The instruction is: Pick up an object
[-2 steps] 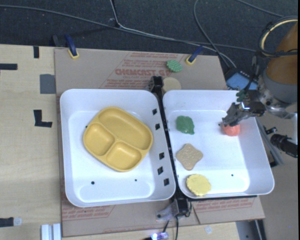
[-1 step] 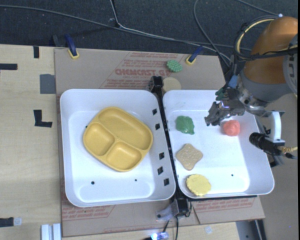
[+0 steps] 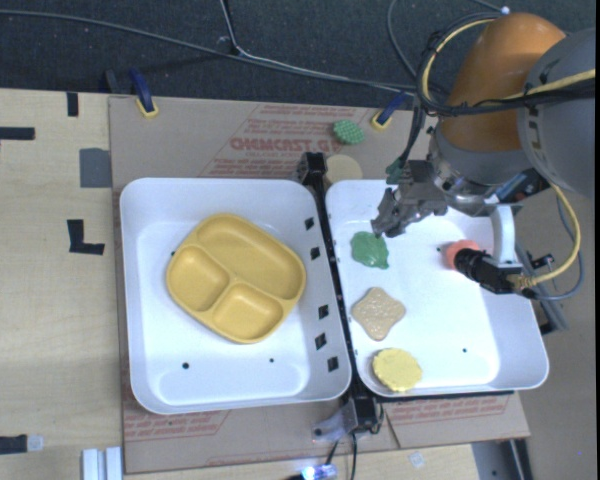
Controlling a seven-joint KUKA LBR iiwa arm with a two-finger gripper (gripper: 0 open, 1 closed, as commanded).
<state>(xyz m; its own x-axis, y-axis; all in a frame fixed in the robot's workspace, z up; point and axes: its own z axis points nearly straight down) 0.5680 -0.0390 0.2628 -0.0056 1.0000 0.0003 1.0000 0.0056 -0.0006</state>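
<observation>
Green leafy piece point(image 3: 370, 250), tan biscuit-like piece point(image 3: 378, 312) and yellow round piece point(image 3: 396, 369) in right bin point(image 3: 500, 358).

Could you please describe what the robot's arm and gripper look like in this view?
The arm is bulky and grey, with a rounded orange band above the wrist. Thin yellow and black cables loop around that section, and more trail along its right side. The gripper is a dark grey metal assembly, narrowing to slim fingers.
</observation>
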